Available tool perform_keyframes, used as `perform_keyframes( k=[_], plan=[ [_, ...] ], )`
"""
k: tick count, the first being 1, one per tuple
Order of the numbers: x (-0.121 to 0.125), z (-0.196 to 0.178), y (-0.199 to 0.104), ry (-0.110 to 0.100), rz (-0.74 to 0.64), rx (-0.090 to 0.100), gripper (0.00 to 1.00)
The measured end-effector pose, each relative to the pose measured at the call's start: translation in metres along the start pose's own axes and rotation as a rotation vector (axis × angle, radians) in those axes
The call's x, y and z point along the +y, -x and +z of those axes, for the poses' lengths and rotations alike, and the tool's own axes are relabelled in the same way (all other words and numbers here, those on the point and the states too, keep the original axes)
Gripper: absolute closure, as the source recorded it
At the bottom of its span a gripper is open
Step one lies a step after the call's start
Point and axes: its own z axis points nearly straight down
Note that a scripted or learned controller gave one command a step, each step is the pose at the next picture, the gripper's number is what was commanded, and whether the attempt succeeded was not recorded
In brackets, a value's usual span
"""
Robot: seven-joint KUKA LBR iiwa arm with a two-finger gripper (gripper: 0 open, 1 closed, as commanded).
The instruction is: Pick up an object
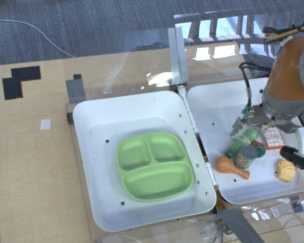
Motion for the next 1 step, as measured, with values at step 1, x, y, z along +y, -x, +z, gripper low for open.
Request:
perform_keyframes(
  k=[1],
  plan=[
    [0.0035, -0.0127, -0.0026, 0.007, -0.003, 0.003, 1.0]
  ],
)
